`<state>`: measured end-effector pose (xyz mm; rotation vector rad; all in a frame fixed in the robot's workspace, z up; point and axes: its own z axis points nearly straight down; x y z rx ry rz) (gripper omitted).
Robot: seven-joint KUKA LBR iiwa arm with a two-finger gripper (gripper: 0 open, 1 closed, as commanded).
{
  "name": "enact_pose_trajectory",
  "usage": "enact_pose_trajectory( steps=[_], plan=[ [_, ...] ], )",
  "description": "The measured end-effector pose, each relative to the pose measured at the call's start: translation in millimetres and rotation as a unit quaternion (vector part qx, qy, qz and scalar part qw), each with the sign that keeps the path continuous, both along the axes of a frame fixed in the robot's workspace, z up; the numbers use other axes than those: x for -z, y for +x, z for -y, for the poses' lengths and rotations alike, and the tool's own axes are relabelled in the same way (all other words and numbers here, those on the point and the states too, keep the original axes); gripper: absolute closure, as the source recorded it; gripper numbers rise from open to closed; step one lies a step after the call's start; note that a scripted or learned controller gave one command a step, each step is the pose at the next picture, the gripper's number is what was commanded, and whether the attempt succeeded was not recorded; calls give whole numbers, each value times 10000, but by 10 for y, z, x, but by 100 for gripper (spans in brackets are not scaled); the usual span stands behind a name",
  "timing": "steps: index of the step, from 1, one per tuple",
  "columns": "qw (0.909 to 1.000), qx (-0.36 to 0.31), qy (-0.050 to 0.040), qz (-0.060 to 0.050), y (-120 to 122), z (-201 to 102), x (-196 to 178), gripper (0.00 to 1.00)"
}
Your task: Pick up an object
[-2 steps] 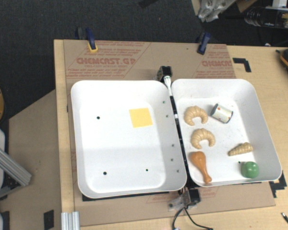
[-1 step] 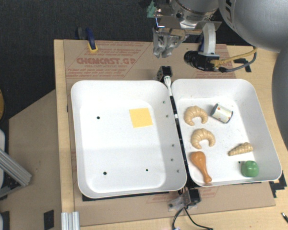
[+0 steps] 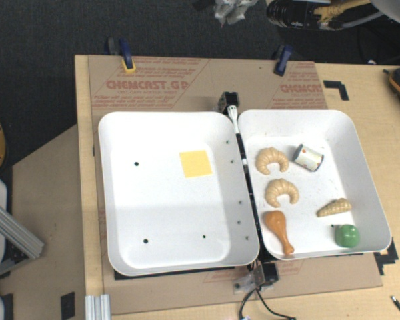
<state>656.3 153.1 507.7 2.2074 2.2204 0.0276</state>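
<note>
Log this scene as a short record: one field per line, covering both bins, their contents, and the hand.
left bin: one yellow square, lying flat near the middle
right bin: six items
croissants: two, upper one and lower one, near the left wall
can: white, on its side, right of the upper croissant
drumstick: orange, at the front left
cone: tan, right of the lower croissant
green ball: front right corner
hand: at the top edge, beyond the bins, apart from every item

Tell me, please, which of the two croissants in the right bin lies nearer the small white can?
The upper croissant, farther from the camera: it lies just left of the white can, while the lower croissant sits just above the drumstick.
</note>
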Motion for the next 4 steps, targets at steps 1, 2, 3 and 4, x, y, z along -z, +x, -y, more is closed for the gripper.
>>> enact_pose_trajectory(
  steps=[1, 2, 3, 4],
  plan=[
    [9999, -7, -31, -161, 84, -766, 1277, 100],
    [10000, 15, 13, 6, -212, -712, -403, 100],
    [9998, 36, -55, -191, -136, -713, 1344, 100],
    [10000, 16, 15, 5, -409, -712, -403, 100]
  ],
)
